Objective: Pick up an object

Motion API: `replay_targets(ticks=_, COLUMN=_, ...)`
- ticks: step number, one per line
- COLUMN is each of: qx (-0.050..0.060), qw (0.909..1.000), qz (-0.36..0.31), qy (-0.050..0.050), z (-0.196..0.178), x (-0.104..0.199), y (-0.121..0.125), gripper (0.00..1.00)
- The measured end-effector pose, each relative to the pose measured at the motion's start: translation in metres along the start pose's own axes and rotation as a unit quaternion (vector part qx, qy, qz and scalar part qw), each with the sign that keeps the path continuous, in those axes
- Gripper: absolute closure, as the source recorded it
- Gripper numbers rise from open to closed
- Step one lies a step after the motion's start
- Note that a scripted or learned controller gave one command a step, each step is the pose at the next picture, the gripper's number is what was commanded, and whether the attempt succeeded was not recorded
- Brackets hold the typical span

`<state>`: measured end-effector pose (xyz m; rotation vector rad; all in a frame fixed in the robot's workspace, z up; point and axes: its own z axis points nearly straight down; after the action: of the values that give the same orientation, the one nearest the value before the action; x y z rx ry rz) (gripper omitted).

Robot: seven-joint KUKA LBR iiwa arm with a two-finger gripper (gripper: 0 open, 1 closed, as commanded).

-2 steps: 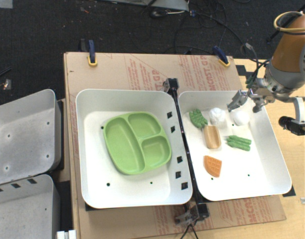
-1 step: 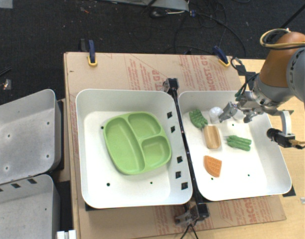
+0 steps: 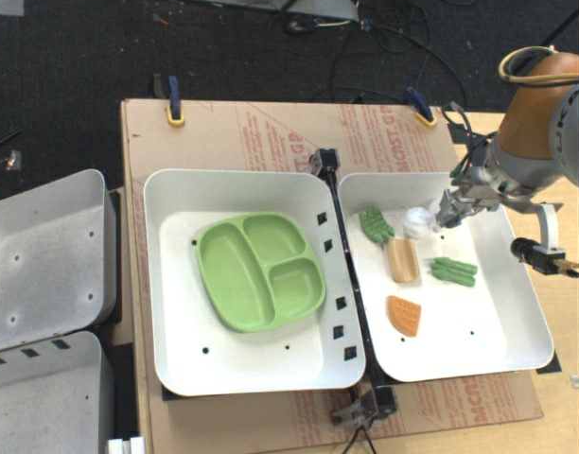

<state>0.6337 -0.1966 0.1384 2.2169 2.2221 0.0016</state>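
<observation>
The gripper (image 3: 447, 211) hung just at three o'clock of the small white ball (image 3: 418, 221), and I could not tell its state.

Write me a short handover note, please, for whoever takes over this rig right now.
Pincer: low over the far part of the right bin, its tip beside the white object; whether it grips anything cannot be told.
Right bin also holds a dark green piece, a tan block, a green bean-like piece and an orange wedge, all lying on the floor of the bin.
Left bin: a green divided plate.
Done: nothing visibly lifted.
Left: grasp and raise one object.
</observation>
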Motion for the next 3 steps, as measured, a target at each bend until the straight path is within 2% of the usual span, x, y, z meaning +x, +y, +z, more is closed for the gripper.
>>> replay_targets(ticks=2, qx=-0.002, qw=1.0, qz=0.0, qy=-0.001, z=-0.103, x=-0.005, y=-0.005, gripper=1.0)
replay_targets(ticks=3, qx=0.001, qw=1.0, qz=-0.002, qy=0.001, z=-0.093, x=0.052, y=0.001, gripper=1.0)
